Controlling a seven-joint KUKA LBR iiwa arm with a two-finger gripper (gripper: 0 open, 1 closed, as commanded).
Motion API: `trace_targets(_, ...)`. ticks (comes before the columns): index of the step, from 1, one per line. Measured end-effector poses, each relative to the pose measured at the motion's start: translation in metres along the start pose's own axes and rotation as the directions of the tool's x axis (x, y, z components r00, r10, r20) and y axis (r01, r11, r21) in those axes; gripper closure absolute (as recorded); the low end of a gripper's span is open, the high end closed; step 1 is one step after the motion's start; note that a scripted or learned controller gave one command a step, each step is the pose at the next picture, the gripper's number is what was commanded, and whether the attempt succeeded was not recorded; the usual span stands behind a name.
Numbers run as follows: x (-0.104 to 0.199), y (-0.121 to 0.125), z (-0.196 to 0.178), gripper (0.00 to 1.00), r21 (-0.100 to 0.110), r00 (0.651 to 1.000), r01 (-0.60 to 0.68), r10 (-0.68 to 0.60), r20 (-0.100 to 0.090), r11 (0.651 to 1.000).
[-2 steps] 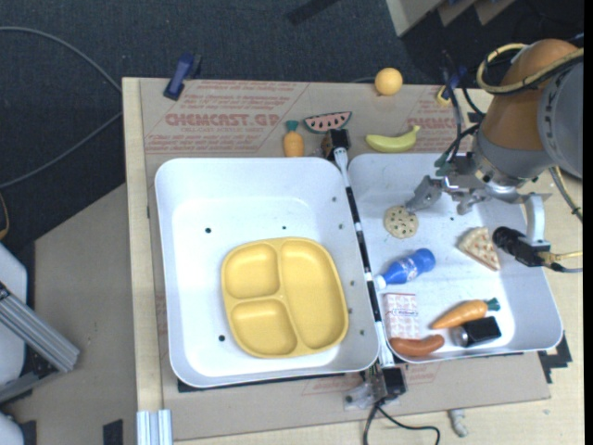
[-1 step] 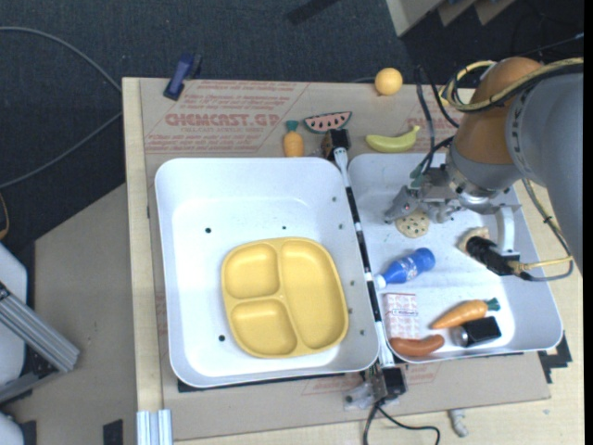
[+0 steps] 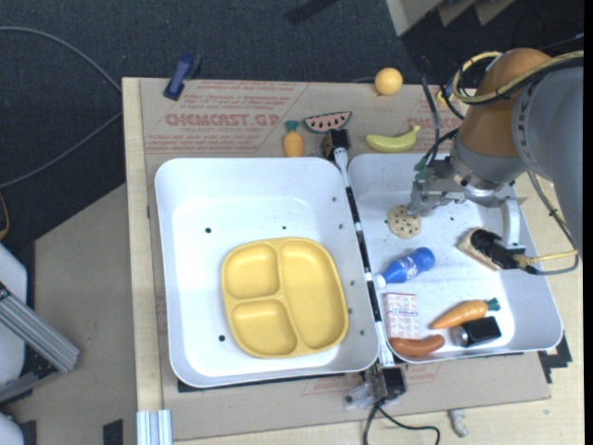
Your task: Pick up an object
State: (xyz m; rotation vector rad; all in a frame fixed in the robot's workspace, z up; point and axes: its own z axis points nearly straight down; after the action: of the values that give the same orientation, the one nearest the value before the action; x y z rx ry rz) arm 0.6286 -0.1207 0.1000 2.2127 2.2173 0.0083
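Observation:
My gripper (image 3: 419, 204) hangs low over the back left part of the right bin (image 3: 547, 304), its tip just above and right of a round chocolate-chip cookie (image 3: 403, 221). Nothing shows between its fingers. In front of the cookie lies a blue bottle (image 3: 408, 266). Nearer the bin's front edge are a white and red packet (image 3: 399, 312), a brown sausage (image 3: 417, 346), an orange carrot (image 3: 461, 314) and a small black block (image 3: 481, 332).
The left bin (image 3: 185, 248) holds a yellow divided plate (image 3: 283, 297). On the bench behind the bins lie a banana (image 3: 392, 140), a watermelon slice (image 3: 328, 120), a small orange fruit (image 3: 294, 143), an orange ball (image 3: 388, 81) and a blue item (image 3: 181, 77).

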Motion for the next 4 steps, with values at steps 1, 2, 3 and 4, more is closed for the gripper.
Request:
trace_targets(1, -0.031, -0.06, 0.015, 1.0, 0.013, 1.0, -0.003, 0.003, -0.002, 1.0)
trace_targets(2, 0.017, -0.074, -0.056, 1.0, 0.009, 1.0, -0.001, 0.001, -0.003, 1.0)
trace_targets(3, 0.04, -0.092, -0.086, 1.0, 0.01, 1.0, -0.001, 0.001, -0.003, 1.0)
trace_targets(4, 0.04, -0.092, -0.085, 0.0, 0.011, 1.0, -0.002, 0.002, -0.003, 1.0)
